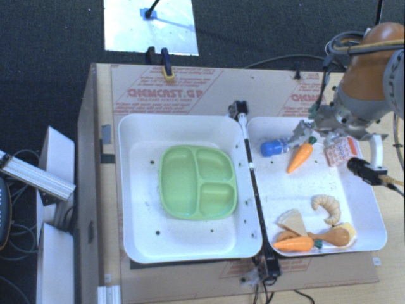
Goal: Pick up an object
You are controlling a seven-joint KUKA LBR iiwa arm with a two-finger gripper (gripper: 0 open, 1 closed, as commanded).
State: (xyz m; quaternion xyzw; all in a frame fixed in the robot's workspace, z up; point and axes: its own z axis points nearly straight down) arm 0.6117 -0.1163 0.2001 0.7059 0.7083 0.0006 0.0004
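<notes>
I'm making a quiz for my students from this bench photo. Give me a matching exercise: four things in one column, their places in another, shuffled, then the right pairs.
Things:
1. green divided plate
2. blue object
3. croissant
4. upper carrot

Places:
A. right bin, far left part
B. left bin
C. right bin, just under the gripper
D. right bin, near right part

Pairs: 1-B, 2-A, 3-D, 4-C

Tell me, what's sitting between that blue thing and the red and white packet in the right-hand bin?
In the camera view, an orange toy carrot lies between the blue object and the packet, with the gripper just above it.
</notes>
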